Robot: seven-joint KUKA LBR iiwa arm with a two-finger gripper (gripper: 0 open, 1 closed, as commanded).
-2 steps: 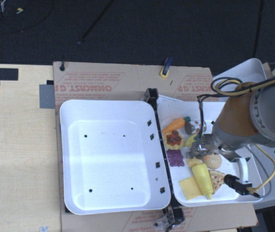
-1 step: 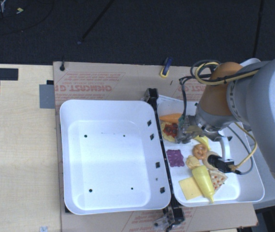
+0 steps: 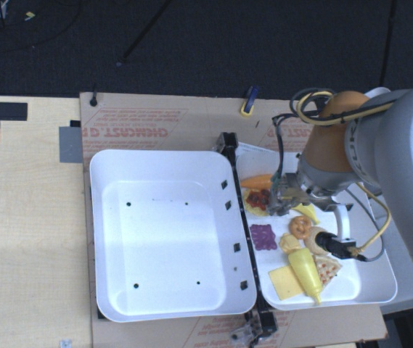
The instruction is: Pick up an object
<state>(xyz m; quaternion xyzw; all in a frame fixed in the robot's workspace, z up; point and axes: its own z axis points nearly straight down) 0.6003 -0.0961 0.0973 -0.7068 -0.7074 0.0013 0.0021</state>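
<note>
The right bin (image 3: pixel 369 285) holds several toy foods: an orange carrot-like piece (image 3: pixel 255 182), a dark red piece (image 3: pixel 255 200), a purple grape bunch (image 3: pixel 263 236), a yellow cheese slab (image 3: pixel 286 283), a yellow bottle shape (image 3: pixel 305 270), a small round pastry (image 3: pixel 300 227) and a cracker-like wedge (image 3: pixel 329 270). My gripper (image 3: pixel 281 198) reaches down into the upper left part of this bin, right beside the red piece and just below the carrot. The wrist hides its fingers from above.
The left bin (image 3: pixel 108 230) lies beside the right one, with a black divider (image 3: pixel 239 223) between them. Cables loop around the wrist (image 3: pixel 315 107). A blue and yellow clamp (image 3: pixel 249 100) sits on the cardboard at the back.
</note>
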